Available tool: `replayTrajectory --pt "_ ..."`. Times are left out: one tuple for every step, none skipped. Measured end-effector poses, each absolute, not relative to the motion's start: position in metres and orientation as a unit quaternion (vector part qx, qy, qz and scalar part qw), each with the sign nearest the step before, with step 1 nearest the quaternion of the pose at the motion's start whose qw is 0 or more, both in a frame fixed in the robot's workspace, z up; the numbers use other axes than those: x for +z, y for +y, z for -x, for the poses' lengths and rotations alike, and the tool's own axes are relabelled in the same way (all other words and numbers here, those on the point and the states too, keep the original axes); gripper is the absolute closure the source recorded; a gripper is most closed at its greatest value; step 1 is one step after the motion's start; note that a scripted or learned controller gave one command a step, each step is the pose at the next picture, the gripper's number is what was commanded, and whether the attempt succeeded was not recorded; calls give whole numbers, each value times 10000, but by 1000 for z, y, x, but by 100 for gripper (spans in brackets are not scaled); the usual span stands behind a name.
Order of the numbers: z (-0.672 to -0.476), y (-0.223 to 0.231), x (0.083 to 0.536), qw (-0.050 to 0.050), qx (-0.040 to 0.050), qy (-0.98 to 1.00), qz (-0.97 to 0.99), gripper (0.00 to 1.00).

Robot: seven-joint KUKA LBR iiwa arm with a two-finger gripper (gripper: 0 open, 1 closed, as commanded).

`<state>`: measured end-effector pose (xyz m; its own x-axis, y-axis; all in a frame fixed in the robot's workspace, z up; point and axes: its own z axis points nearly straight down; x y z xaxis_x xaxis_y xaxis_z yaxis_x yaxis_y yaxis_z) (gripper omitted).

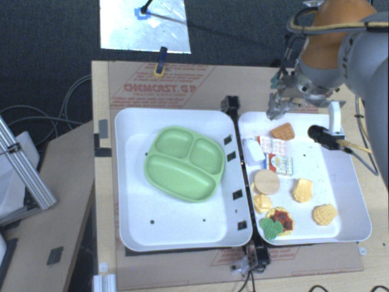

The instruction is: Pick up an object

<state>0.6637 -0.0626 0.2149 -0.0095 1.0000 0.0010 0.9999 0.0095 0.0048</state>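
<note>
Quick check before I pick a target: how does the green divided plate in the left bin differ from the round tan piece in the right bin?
The green divided plate is far larger than the round tan piece. The plate has three compartments; the tan piece is a plain disc. The plate lies alone; the tan piece sits crowded among other items. Both lie flat.

Gripper (276, 109) hangs over the far rim of the right bin (349, 190), just beside an orange-brown toy food piece (282, 131). Right bin also holds a red-and-white carton (276, 154), a tan round disc (266, 182), two yellow pieces (302, 190) (324, 213) and a green-and-red piece (276, 222) near the front. Left bin (137, 224) holds a green divided plate (184, 163). Both bins sit on the counter (73, 163).
</note>
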Motion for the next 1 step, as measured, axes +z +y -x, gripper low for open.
replayTrajectory --pt "-657 -73 219 9 6 7074 -7068 100"
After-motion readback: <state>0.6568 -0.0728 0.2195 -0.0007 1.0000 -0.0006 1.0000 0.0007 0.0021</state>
